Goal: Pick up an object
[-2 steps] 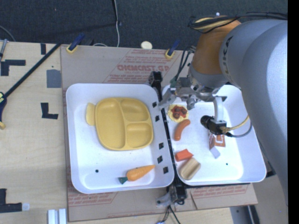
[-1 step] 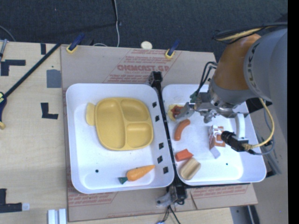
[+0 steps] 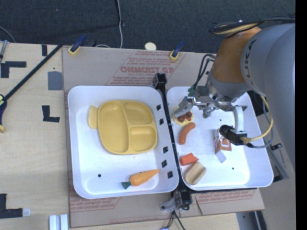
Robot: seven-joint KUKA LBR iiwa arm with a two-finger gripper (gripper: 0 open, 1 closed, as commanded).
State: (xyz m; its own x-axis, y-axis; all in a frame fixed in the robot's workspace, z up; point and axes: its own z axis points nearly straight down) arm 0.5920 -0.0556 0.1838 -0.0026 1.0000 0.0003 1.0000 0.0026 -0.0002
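A single fixed camera is looking down at a slant from above the bench, taking in both shallow white plastic bins (image 3: 79, 128) side by side on the brown cardboard sheet (image 3: 124, 68). It is sitting fairly near, with dark floor showing along the top, and the grey arm with the orange band (image 3: 249, 61) is entering from the right.

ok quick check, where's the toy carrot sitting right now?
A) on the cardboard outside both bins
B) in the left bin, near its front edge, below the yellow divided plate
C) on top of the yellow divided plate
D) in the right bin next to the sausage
B: the toy carrot lies on the floor of the left bin, near its front edge, below the yellow divided plate and apart from it.
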